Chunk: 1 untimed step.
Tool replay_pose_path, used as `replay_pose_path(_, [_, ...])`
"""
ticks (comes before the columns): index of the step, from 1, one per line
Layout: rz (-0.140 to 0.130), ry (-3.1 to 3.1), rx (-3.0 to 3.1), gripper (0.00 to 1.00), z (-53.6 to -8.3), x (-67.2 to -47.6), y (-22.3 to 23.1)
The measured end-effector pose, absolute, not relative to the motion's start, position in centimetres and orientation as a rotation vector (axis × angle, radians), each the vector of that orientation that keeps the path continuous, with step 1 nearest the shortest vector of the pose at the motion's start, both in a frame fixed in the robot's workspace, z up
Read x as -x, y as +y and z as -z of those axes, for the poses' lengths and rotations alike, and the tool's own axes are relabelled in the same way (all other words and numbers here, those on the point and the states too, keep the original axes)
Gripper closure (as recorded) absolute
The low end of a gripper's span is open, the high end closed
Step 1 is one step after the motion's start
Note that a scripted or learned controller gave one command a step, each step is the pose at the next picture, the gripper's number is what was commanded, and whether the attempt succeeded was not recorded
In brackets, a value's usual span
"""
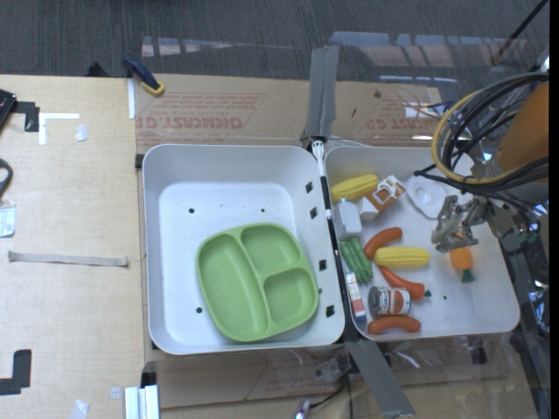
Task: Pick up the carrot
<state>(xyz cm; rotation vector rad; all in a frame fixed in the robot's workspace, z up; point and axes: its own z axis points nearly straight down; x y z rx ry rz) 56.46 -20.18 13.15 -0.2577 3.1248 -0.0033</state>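
The metal two-finger tool [451, 230] is seen low in the right bin; whether it is parted cannot be told. The small orange carrot with green top [462, 261] lies just below it, apparently ungripped. A slightly offset closure could nudge it away.

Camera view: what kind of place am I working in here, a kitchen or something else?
Probably a lab or workshop bench, not a kitchen. Two white bins sit on cardboard over a wooden bench, the food, like the corn and carrot, looks like toys, and loose cables hang by the arm.
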Motion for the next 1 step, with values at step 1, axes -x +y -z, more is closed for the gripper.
replay_pose_path(1, [0.000,3.009,0.896,1.00,-9.20,-52.43,-22.15])
